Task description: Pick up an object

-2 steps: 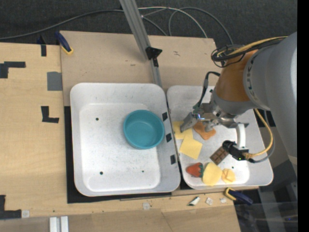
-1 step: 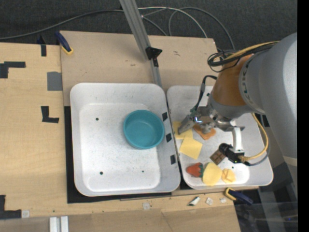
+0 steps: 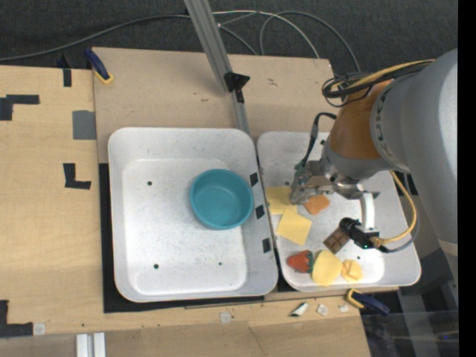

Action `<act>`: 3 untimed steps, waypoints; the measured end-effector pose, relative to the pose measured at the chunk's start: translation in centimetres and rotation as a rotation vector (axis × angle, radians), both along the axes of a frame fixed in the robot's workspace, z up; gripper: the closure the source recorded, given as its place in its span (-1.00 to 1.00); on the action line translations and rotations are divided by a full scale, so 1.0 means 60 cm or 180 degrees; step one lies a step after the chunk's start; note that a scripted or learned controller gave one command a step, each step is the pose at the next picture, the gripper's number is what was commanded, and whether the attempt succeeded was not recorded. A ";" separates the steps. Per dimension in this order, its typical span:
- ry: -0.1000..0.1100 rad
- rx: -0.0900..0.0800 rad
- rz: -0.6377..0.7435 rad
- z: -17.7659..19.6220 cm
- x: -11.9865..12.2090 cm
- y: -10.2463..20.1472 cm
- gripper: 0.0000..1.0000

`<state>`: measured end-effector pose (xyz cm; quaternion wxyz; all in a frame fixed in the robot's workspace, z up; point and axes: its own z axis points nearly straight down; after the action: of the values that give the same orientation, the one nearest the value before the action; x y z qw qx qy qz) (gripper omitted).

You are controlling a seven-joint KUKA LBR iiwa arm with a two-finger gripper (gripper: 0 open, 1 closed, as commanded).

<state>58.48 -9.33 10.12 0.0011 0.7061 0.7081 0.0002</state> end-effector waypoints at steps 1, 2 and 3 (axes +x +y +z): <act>0.0000 0.0004 -0.0006 0.071 -0.004 -0.003 1.00; -0.0007 0.0001 -0.0008 0.163 -0.010 -0.018 1.00; -0.0005 0.0003 -0.0004 0.229 -0.008 -0.017 1.00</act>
<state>57.98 -10.38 23.85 0.0014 0.7065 0.7077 0.0010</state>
